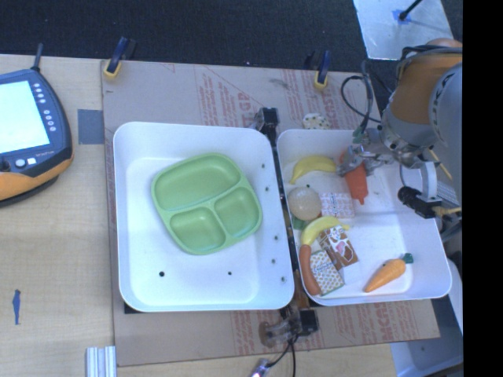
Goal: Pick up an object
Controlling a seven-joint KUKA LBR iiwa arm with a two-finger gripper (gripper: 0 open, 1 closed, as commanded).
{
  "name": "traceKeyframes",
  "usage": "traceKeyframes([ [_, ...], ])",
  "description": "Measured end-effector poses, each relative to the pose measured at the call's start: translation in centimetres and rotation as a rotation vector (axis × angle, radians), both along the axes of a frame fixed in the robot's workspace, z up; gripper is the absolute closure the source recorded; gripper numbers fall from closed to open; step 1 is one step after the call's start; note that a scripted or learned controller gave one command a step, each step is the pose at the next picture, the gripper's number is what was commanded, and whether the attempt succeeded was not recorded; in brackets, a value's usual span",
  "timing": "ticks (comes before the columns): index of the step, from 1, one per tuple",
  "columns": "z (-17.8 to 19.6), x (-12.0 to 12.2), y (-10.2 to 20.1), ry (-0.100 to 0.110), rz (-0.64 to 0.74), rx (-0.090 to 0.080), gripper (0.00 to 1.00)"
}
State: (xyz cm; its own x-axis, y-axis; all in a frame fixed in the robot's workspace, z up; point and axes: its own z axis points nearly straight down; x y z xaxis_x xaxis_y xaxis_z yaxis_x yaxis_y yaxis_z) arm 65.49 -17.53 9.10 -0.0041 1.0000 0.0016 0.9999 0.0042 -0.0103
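Two bananas (313, 166), one carrot (385, 274), one green plate (206, 203).

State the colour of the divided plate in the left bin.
Light green plastic three-compartment plate, clearest in the camera view.

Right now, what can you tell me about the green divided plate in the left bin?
The green plate is pale green, looks like smooth plastic, and has rounded corners with three compartments: one large along the top and two smaller below. It lies flat and right side up, turned at a slight angle, near the middle of the left bin. Nothing sits in it, and it touches only the bin floor.
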Motion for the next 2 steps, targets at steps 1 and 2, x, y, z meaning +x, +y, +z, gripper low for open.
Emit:
traceKeyframes([
  [1,12.0,0.2,6.7,-0.011,0.001,-0.001,1.0],
  [2,15.0,-2.0,11.2,-0.007,0.0,0.0,1.0],
])
